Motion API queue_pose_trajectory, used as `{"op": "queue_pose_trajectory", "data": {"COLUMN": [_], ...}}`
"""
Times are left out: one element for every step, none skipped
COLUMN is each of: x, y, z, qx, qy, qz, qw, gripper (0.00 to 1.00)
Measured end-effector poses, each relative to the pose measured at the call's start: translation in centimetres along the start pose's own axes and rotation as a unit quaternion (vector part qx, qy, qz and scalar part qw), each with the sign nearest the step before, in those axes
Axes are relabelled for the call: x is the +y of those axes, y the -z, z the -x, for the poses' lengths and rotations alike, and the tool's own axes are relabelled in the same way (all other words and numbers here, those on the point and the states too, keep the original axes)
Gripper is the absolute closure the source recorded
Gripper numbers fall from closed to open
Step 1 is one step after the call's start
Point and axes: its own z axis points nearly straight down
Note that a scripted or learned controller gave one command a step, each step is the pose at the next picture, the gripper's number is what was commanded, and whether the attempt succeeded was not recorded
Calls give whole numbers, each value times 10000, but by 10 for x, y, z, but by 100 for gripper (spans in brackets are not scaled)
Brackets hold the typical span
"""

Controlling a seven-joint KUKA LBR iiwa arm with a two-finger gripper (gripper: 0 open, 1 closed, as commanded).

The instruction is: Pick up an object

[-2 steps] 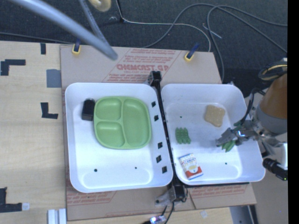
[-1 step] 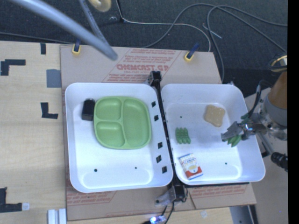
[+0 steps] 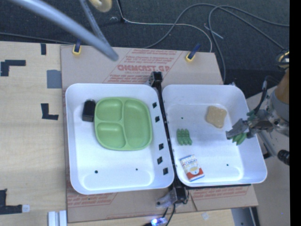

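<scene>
Apparently a green object (image 3: 241, 137) sits clamped between the closed fingers of the gripper (image 3: 239, 134) at the right bin's (image 3: 214, 92) right wall, its long axis slanting down-left (too small to identify). Lift straight up, clearing the rim; the biscuit (image 3: 216, 116) lies near.

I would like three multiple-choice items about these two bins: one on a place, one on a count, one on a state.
1. Where does the green divided plate lie?
A. left bin
B. right bin
C. on the cardboard

2. How many compartments does the plate have?
A. two
B. three
C. five

3. How does the small red and white packet lie?
A. flat on the bin floor
B. standing upright
C. on the plate

Answers:
1 A, it lies in the left bin beside a black block.
2 B, ridges divide it in three.
3 A, it lies flat in the right bin.
</scene>
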Motion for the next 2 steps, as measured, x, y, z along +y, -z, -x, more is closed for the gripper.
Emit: {"op": "queue_pose_trajectory", "data": {"x": [20, 33], "y": [-3, 7], "z": [-43, -97], "qx": [11, 15], "qy": [24, 29], "qz": [-10, -10], "qw": [10000, 10000], "gripper": [100, 100]}}
